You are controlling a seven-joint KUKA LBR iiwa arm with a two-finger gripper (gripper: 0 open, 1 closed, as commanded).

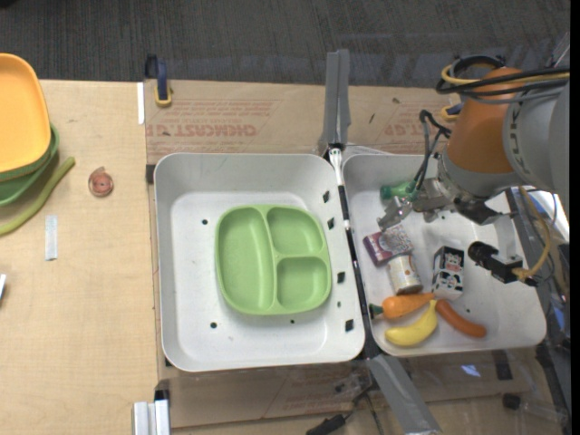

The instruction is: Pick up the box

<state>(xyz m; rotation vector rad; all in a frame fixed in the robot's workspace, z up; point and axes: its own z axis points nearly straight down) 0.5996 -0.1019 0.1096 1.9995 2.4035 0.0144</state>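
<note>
Stacked plates [23,139]: orange on top of green, at the far left edge of the bench, cut off by the frame.
Small pink round thing [101,182]: on the bench, just right of the plates; too small for me to name.
Blue clamp [159,82]: at the back edge of the bench, above the left bin's corner.
Left bin [181,333]: white and shallow; it holds a light green divided tray [272,259] with three compartments, lying flat near the middle.
Right bin [521,329]: white, touching the left bin along the centre divider.
Purple packet [385,243]: crinkled, lying near the right bin's left wall.
Can [404,275]: on its side, just below the packet.
Carrot [406,305] and banana [412,329]: at the front of the right bin, the orange carrot touching the yellow banana's upper side.
Box [449,271]: small, mostly white with black print, a dark top edge and a little blue; it lies in the middle of the right bin, right of the can, above a long orange piece [462,322].
My gripper [403,208]: low over the back of the right bin, just above the packet, apart from the box. I cannot tell how it is set.
My arm [507,134]: grey with the orange band, reaching in from the right.
</note>
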